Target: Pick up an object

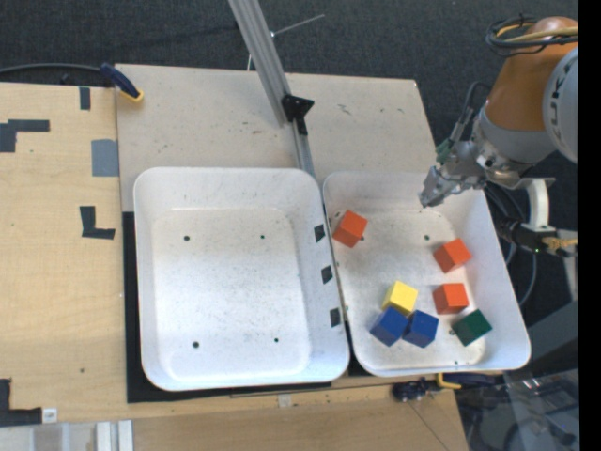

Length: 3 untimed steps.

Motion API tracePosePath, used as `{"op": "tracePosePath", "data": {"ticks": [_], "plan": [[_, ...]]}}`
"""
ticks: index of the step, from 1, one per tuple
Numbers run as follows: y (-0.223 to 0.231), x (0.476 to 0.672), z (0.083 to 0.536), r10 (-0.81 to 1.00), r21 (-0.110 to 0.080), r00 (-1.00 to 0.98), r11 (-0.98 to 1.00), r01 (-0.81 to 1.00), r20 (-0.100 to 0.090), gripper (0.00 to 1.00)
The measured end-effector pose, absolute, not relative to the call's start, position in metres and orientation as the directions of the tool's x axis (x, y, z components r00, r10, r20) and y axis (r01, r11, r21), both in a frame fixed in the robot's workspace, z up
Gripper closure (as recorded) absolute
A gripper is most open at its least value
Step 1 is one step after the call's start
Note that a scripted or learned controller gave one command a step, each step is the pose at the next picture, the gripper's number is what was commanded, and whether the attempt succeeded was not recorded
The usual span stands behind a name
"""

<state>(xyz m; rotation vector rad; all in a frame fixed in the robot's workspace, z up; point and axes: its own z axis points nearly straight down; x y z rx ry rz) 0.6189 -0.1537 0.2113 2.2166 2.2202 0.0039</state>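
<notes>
White bins, two, shallow, set side by side on a pale wooden bench (56, 214). Left bin (155, 205): larger in the view, speckled floor with four small dark dots. Right bin (502, 341): holds seven blocks.

Grey arm (531, 101) with an orange band, entering from the right, its wrist over the far right corner of the right bin. Gripper (435, 192): hangs just above the bin's far edge, tip pointing down and leftward; whether its fingers are apart or closed cannot be told at this angle, and no block is seen between them.

Metal rail (258, 40), grey, slanting from the far edge down to a black clamp (298, 108) at the gap between the bins.

Blocks, all resting on the right bin's floor:
- Orange block (350, 227), far left part, alone, tilted, well apart from the others.
- Orange block (452, 255), right side, nearest the gripper yet apart from it.
- Orange block (451, 297), just nearer than the last.
- Yellow block (401, 297), touching the two blue ones.
- Blue block (388, 326), near left of the cluster.
- Blue block (421, 328), touching the first blue.
- Green block (471, 327), dark, near right.

Blue-and-yellow handle (122, 81), small, at the bench's far left.
</notes>
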Motion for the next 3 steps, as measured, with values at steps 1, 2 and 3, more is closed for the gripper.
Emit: {"op": "tracePosePath", "data": {"ticks": [1,2,3], "plan": [[-0.097,0.604,0.222,1.000,0.001,-0.006,0.006,1.000,0.002,1.00],[-0.049,0.594,0.229,1.000,-0.002,-0.006,0.006,1.000,0.002,1.00],[0.004,0.576,0.239,1.000,-0.002,-0.007,0.007,1.000,0.002,1.00]]}}
